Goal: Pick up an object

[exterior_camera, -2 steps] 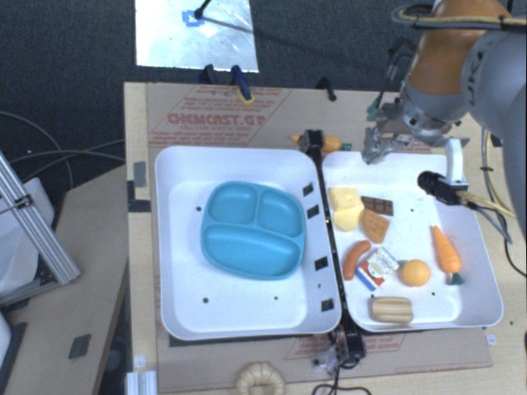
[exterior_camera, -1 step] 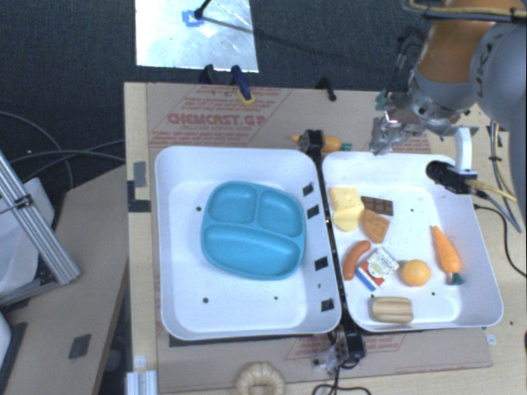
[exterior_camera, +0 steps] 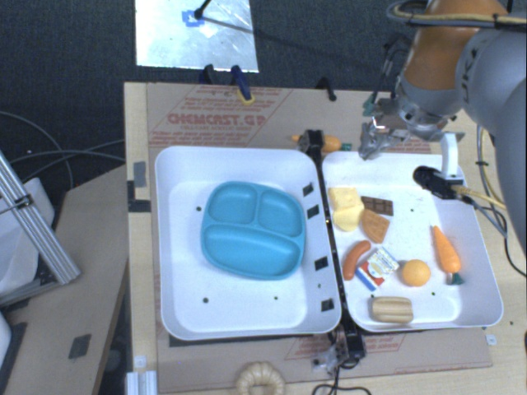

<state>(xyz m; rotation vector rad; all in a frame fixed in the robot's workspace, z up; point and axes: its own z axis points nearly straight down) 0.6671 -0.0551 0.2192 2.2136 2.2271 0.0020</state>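
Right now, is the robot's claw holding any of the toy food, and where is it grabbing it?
Nothing is held. The grey two-finger gripper hangs over the far edge of the right white bin, with nothing between its fingers.

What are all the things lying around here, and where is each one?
left bin: 1, white, left on the bench
right bin: 1, white, beside it
divided plate: 1, blue, in the left bin
cheese wedge: 1, pale yellow, right bin, top left
chocolate bar: 1, brown, right of the cheese
hot dog sausage: 1, red-orange, right bin, left side
small packet: 1, white with red and blue, right bin, centre
orange: 1, orange, right of the packet
carrot: 1, orange, right bin, right side
bread roll: 1, tan, right bin, front
gripper: 1, grey, above the right bin's far edge
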